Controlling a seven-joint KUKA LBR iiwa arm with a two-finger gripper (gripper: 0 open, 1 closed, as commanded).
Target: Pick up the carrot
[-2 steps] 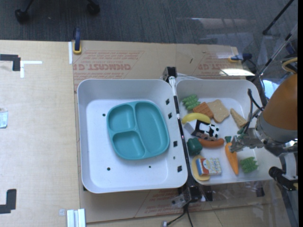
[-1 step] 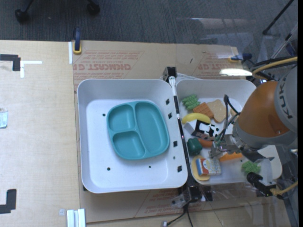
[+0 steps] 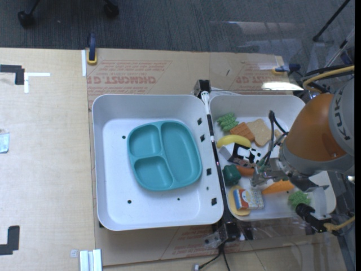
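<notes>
The carrot (image 3: 277,187) lies on the floor of the right bin (image 3: 293,101), its orange body stretching off to the right of the jaws (image 3: 260,176), with its near end just beside them; whether they grip it or how far apart they stand, I cannot tell from here. Just left of the jaws sits a dark green vegetable (image 3: 232,174), and above them a banana (image 3: 233,140) and a slice of bread (image 3: 260,131). Below the jaws rests a small printed packet (image 3: 249,199), and broccoli (image 3: 299,197) lies beyond the carrot's far end. Well off to the left, the other bin (image 3: 107,168) carries a teal divided plate (image 3: 164,155).
</notes>
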